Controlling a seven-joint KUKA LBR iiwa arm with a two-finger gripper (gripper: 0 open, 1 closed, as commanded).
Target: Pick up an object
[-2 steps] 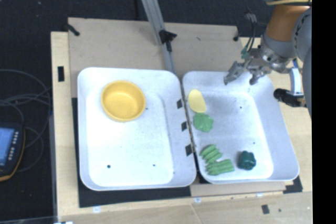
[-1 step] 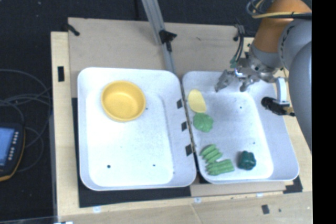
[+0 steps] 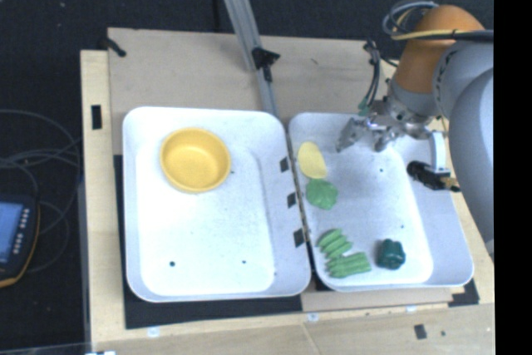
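Objects: pale yellow lemon-shaped piece [image 3: 312, 160], leafy green lump [image 3: 322, 194], two ridged green pods [image 3: 341, 253], dark green pepper-like piece [image 3: 391, 253], all in right white bin [image 3: 416, 212].
Surface: tan wooden tabletop [image 3: 183, 62]; yellow round bowl [image 3: 195, 160] in left white bin [image 3: 208, 253].
Hand [image 3: 371, 136]: fingers spread, grasping nothing, above right bin's far end.

The tabletop [image 3: 191, 66] is pale wood, seen at a slant, with dark floor around it. Two shallow white bins sit on it side by side, touching along their inner edges. The left bin [image 3: 208, 262] is the larger in view; the right bin [image 3: 432, 237] lies just beside it. A black mat [image 3: 133, 310] shows under the bins along their left and front edges. A grey metal rail [image 3: 237, 0] rises at a tilt from the tabletop behind the bins.
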